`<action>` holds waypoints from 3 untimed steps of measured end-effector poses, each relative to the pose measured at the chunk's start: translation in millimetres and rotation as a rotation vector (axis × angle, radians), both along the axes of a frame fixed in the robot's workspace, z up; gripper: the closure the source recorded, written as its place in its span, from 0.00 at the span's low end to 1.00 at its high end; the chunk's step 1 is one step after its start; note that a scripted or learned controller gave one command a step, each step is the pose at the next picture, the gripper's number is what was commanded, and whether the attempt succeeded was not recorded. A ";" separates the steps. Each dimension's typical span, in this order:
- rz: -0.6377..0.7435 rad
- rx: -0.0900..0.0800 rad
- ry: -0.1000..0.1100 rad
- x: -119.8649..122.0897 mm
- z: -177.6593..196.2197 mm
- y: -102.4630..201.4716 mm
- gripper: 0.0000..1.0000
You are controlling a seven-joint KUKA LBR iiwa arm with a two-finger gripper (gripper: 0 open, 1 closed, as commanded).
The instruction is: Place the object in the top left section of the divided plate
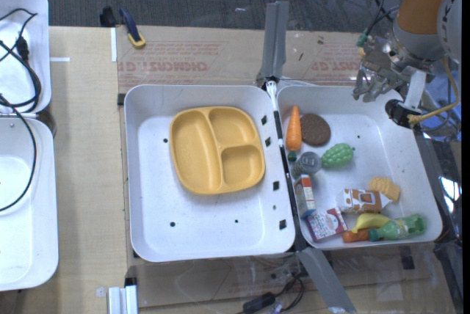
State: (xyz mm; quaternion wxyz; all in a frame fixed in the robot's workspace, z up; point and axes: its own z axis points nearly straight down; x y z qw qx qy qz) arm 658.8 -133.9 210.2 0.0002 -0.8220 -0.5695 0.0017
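Observation:
The yellow divided plate (217,150) lies in the left bin (147,180), with one long section on its left and two smaller ones on its right; all three are bare. The right bin (411,151) holds toy food: an orange carrot (294,128), a brown round patty (316,129), a green bumpy fruit (338,155) and a grey can (308,162). My gripper (369,91) hangs above the right bin's far rim, up and right of the patty. It is open with nothing between its fingers.
The right bin's near end is crowded with a red-and-white tube (305,195), a small carton (361,199), a yellow waffle piece (385,188), a banana (371,221), a green bottle (400,227) and a pink box (327,223). A grey post (275,41) stands behind the bins' shared wall.

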 end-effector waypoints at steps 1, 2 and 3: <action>-0.080 0.000 -0.001 0.1 117.3 -62.3 1.00; -0.069 0.001 0.000 -44.8 -14.6 -38.8 1.00; 0.032 0.002 -0.001 -84.1 -118.7 -26.5 1.00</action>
